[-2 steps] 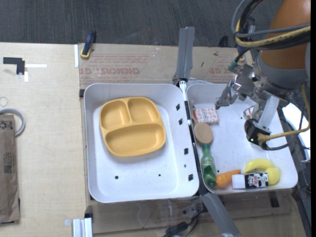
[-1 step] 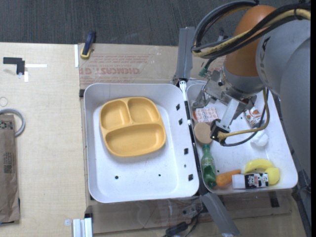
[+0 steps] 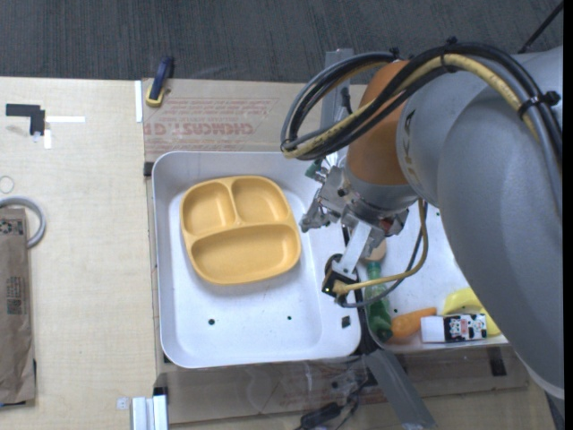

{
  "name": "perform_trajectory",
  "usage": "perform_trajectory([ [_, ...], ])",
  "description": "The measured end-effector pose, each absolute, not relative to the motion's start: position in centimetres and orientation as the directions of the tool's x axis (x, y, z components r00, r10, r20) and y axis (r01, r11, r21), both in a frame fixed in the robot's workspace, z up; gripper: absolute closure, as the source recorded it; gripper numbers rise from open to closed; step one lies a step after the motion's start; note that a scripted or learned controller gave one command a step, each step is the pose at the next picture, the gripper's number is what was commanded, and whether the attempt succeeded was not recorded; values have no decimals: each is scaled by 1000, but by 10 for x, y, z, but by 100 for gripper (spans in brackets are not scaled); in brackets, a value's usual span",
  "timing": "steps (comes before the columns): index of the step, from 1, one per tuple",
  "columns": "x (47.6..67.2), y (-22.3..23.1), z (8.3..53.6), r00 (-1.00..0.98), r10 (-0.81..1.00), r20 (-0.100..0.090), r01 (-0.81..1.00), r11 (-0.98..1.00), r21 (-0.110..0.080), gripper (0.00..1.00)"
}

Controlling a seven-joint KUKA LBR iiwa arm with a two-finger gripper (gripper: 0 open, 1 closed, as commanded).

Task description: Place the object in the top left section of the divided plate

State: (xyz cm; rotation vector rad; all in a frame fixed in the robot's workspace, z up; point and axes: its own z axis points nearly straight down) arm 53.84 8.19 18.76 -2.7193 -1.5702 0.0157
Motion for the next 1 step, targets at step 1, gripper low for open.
perform_trajectory([
  [1, 635, 22, 269, 562, 827, -7, 827, -562, -3, 0],
])
